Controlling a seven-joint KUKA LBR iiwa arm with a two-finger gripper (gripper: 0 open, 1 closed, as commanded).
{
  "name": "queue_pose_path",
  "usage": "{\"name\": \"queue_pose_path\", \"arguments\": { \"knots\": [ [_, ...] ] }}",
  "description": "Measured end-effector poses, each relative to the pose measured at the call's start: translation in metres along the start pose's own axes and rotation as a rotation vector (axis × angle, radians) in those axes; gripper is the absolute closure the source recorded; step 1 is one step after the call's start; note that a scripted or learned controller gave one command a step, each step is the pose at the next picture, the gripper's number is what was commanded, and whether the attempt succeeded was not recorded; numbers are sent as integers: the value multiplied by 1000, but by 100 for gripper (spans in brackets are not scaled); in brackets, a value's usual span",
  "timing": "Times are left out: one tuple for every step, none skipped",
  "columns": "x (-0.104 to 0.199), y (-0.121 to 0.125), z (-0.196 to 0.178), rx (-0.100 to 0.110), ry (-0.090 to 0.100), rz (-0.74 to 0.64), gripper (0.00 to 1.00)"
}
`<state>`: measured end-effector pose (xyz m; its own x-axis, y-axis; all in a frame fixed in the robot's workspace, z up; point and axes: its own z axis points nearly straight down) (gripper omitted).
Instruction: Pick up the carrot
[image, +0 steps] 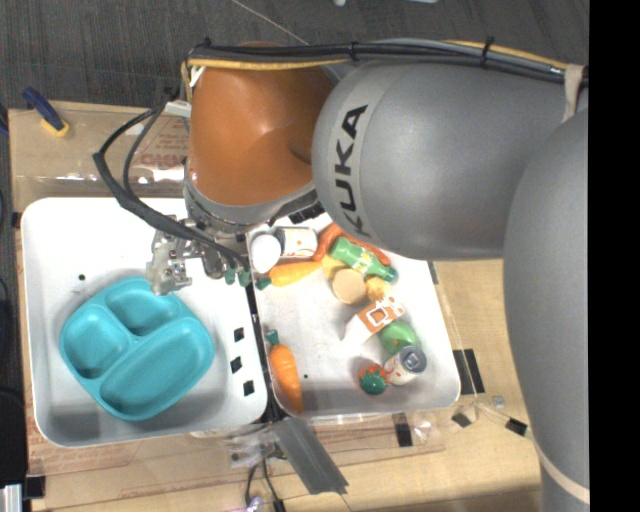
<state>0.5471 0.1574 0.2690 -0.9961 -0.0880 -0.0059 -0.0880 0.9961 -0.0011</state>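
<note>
Two white bins (40, 300) sit side by side; carrot (285, 372) lies in the right one, gripper (172, 268) over the left, its state unclear.

Wooden bench (480, 300), dark ribbed floor (100, 45) behind

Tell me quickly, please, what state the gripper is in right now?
Gripper: cannot be told; it sits over the left bin above the blue plate, with no carrot between its fingers.
</note>
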Motion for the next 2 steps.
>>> {"name": "queue_pose_path", "arguments": {
  "knots": [
    [-19,-62,-24,-1,1,-321,100],
    [-59,-61,6,-3,2,-698,100]
  ]
}}
